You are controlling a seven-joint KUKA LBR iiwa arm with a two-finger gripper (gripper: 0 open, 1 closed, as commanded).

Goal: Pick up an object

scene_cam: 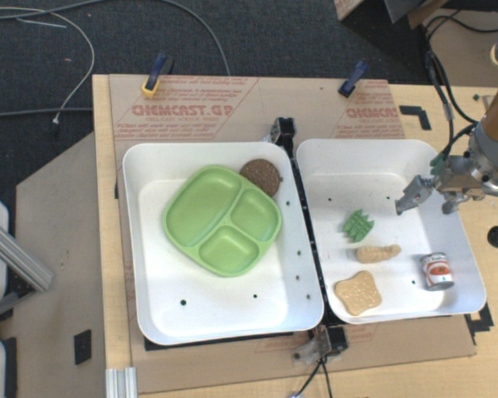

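Toast (358,293); arm (491,143) cut off.

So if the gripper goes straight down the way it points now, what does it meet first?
Most likely the bare floor of the right bin, beneath the gripper. The green toy and the small can lie off to the side. Depth is hard to judge from this slanted view.

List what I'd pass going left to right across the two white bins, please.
Green divided plastic plate → round brown patty → small green ridged toy → red and white can. The tan pieces overlap that span, so I skip them.
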